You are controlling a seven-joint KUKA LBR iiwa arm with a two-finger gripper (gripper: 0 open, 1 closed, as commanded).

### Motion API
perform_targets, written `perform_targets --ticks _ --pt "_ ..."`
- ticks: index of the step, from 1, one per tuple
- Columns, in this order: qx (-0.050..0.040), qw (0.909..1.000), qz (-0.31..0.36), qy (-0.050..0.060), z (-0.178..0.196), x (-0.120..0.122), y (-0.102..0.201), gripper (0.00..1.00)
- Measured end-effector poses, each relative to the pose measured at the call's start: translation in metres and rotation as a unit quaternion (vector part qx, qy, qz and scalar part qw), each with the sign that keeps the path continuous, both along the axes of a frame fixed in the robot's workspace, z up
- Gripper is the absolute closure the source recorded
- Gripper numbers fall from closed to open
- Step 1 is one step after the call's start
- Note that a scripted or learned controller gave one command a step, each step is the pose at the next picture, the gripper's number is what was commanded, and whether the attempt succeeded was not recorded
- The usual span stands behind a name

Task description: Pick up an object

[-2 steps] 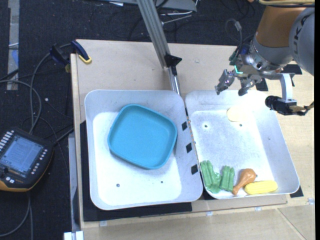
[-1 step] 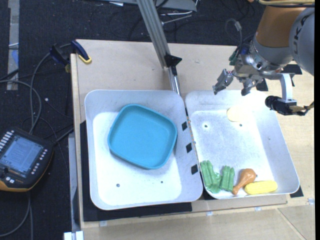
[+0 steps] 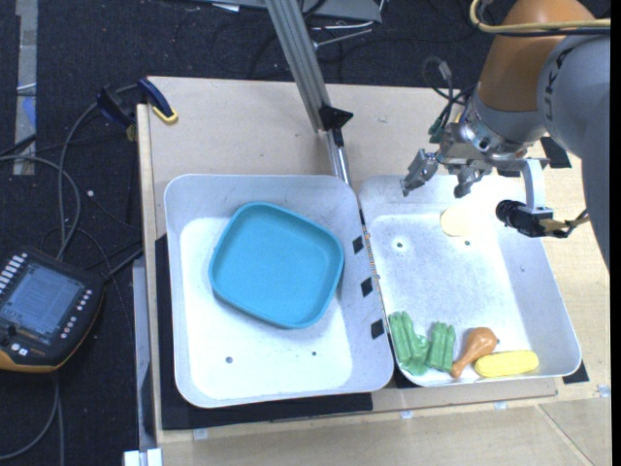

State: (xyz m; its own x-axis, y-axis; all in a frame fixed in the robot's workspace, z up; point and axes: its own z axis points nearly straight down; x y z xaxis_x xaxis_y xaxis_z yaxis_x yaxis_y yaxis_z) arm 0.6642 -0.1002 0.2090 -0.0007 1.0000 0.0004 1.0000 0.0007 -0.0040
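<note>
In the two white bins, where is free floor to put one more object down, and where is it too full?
Right bin: its middle is bare, between the pale disc at the far wall and the near row of green pieces, drumstick and yellow piece. Left bin: the blue plate fills most; only the near strip is free.

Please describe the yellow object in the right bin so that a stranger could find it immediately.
Look at the right bin, then its near corner, where small toys lie in a row. The yellow object is the last one, beside the orange drumstick. Its neighbours are orange or green; it alone is plain yellow, smooth and oblong.
</note>
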Motion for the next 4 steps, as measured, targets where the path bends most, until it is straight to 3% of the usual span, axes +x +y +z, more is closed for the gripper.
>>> perform_targets --ticks 2,3,4 --pt "0.0000 1.0000 0.000 0.001 -0.115 -0.008 0.000 0.00" --pt "-0.0004 1.0000 0.000 -0.002 -0.101 -0.007 0.000 1.00" --pt "-0.0005 1.0000 0.000 -0.004 -0.056 -0.003 -0.006 1.00"
